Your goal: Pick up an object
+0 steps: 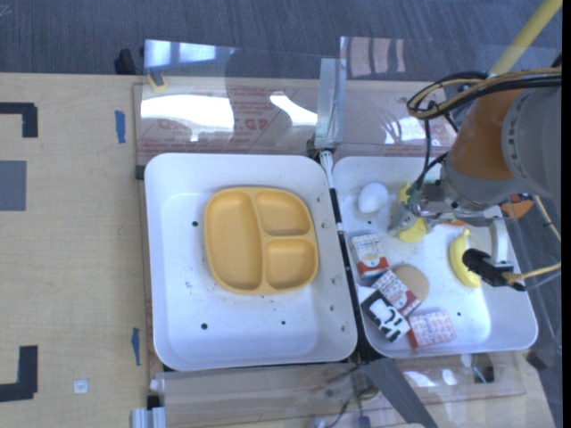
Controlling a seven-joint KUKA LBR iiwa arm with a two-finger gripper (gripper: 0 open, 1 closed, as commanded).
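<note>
The right bin (508,315) holds several small items: a white egg shape (372,196), a small yellow piece (412,231), a yellow banana (461,263), a red-and-white carton (368,251), a second carton (393,289), a brown round item (414,279), a black-and-white item (382,316) and a red-patterned packet (433,328). My gripper (413,209) hangs low at the back of this bin, right above the small yellow piece and just right of the egg shape. The grey wrist and orange band (482,141) hide part of the bin behind it.
The left bin (169,266) carries a yellow divided plate (260,239). Clear plastic walls (328,105) rise behind both bins. The bins' shared rim (343,266) runs between them. Cables (500,275) trail from the arm over the banana's right side.
</note>
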